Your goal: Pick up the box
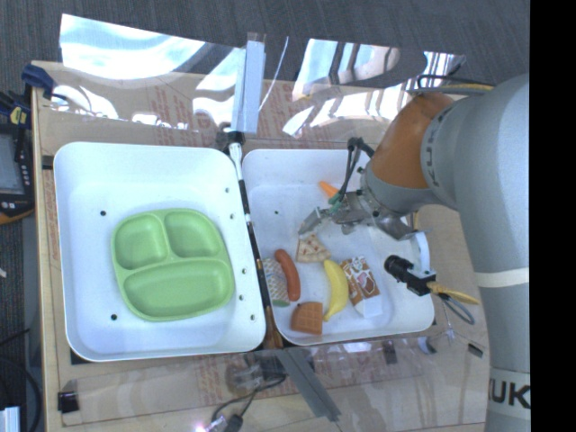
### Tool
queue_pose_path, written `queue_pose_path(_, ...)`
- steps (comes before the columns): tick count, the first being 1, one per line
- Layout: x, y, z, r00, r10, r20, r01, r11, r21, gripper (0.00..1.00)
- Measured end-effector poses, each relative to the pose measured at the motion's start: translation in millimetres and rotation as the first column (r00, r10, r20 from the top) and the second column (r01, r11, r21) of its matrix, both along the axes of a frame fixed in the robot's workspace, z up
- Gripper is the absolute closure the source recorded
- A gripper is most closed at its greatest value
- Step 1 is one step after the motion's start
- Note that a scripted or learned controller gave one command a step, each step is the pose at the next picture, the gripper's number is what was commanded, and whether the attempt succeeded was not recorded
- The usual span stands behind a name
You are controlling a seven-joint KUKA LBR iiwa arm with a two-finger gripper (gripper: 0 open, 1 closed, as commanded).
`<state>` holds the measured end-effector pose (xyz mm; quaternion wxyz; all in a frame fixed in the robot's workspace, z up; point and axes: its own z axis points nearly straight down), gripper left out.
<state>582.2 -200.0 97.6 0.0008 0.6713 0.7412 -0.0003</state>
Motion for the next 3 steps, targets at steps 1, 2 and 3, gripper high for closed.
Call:
queue_pose_path(1, -28.4, 56.0, -6.6, 0.999, 0.037, -0.006, -0.037, 0.999, 0.002, 0.0)
queue_pose_path(2, -28.3, 55.7, 3.2, 0.999, 0.041, -0.008, -0.041, 0.999, 0.001, 1.0)
queue_pose_path(3, -1.6, 103.8, 117.8, 1.0, 0.012, -0.002, -0.012, 1.0, 0.003, 1.0)
